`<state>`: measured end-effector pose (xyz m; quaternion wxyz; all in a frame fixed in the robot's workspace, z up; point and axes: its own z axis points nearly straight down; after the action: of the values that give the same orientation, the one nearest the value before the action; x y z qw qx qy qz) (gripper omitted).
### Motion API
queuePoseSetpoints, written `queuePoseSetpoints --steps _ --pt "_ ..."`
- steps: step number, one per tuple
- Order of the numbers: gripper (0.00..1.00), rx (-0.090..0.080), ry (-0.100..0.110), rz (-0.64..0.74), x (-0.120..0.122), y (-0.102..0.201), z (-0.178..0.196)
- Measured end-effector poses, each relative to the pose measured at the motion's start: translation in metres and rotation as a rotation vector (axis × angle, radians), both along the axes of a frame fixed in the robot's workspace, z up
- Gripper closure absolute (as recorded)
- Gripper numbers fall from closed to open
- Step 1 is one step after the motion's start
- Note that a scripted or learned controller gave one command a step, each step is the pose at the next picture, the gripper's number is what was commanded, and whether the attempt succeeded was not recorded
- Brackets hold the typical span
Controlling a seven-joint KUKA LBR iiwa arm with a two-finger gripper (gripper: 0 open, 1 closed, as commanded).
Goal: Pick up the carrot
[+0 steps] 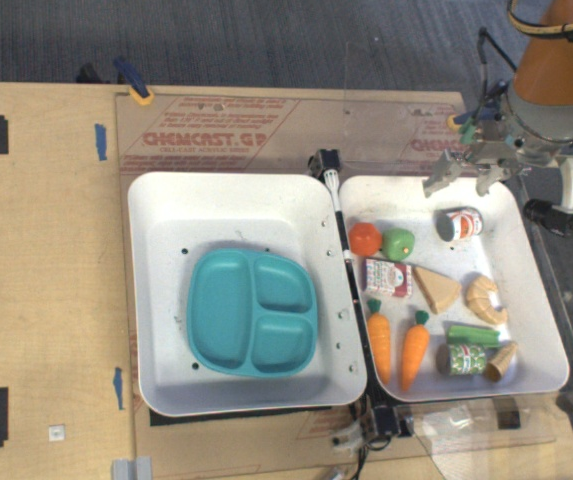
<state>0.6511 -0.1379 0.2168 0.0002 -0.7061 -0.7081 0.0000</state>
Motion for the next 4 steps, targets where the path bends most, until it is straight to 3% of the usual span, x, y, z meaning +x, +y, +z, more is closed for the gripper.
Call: queuePoseSetpoints --steps 1,2,3,4 --pt "0.00 -0.002 -0.011 0.118 -0.059 0.012 -0.112" --pt "0.00 -0.010 -0.038 0.174 -0.120 0.039 -0.118" --pt "0.00 -0.009 -0.036 0.252 -0.145 0.033 -0.116" --pt "0.00 -0.015 -0.041 0.537 -0.157 0.031 -0.119"
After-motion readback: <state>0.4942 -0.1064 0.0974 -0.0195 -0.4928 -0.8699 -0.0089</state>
